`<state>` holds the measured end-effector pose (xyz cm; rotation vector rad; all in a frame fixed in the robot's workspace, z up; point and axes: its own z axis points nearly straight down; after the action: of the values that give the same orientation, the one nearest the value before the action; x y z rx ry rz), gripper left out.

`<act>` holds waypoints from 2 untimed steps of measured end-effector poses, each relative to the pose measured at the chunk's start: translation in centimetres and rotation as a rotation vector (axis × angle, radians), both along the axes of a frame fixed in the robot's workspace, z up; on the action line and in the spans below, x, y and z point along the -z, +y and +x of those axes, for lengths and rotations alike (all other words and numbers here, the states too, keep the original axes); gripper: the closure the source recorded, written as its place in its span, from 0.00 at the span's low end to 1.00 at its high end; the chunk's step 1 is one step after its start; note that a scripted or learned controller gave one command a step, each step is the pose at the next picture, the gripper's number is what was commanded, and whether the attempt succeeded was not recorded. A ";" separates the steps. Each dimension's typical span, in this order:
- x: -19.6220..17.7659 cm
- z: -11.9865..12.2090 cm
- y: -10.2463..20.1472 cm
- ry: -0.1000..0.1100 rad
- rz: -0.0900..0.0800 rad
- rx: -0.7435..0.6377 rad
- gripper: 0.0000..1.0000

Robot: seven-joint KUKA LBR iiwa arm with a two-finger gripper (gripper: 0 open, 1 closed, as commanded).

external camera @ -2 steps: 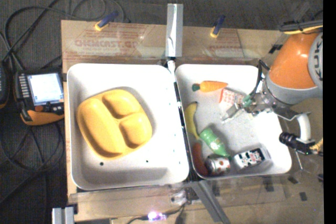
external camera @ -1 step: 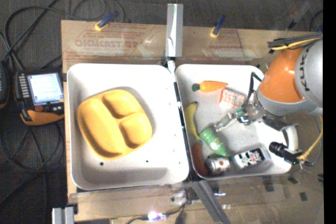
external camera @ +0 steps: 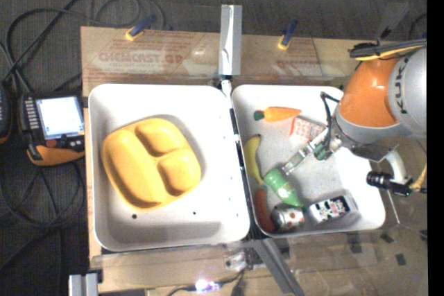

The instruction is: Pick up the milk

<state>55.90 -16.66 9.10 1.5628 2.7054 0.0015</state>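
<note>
Arm (external camera: 378, 104) over right bin (external camera: 361, 222); milk (external camera: 332, 208) lies in that bin's near right corner.
Yellow plate (external camera: 151, 161) sits in the left bin (external camera: 111, 236) beside it. Gripper (external camera: 305, 154) hangs mid-bin, near the green bottle (external camera: 281, 185); open or closed cannot be told. The milk is a white carton with dark print, lying flat, its long axis across the bin and its right end slightly farther back.

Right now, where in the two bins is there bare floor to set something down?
Left bin: bare strips around the yellow divided plate, widest along the near edge and right side. Right bin: a bare patch mid-floor, right of the green bottle. Crowded along its left wall: carrot, banana, can.
</note>
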 end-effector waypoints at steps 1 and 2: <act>-3.9 0.2 -5.6 0.015 0.008 0.063 0.00; -5.1 -1.5 -3.0 0.016 0.009 0.053 0.00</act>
<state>54.42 -19.68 14.19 1.6432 2.6789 0.0003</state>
